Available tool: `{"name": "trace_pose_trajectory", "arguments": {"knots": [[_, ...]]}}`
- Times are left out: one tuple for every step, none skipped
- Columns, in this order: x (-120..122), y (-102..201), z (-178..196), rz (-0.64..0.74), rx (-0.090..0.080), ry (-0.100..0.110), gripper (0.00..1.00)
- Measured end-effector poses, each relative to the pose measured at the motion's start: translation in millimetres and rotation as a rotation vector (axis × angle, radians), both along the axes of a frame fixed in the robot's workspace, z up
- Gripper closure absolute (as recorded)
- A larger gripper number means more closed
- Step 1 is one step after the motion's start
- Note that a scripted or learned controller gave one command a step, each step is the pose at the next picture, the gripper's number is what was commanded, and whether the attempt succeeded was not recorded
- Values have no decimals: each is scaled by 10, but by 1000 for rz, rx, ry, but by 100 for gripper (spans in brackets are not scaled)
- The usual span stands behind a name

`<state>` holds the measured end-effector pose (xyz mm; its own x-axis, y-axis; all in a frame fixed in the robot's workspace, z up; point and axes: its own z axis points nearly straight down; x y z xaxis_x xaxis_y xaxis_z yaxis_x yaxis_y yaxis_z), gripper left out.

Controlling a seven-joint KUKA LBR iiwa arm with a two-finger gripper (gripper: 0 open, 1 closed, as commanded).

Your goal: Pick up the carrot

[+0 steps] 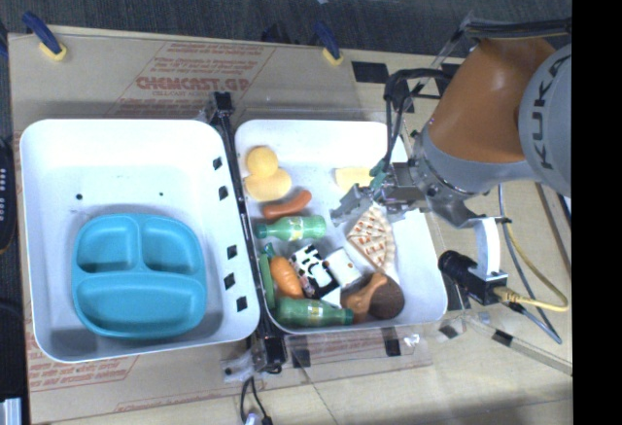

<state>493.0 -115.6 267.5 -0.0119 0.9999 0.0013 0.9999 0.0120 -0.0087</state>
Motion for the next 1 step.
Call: {"name": "trace_pose_trajectory", "arguments": {"knots": [[-198,252,-1397,-56,1,11,0]]}}
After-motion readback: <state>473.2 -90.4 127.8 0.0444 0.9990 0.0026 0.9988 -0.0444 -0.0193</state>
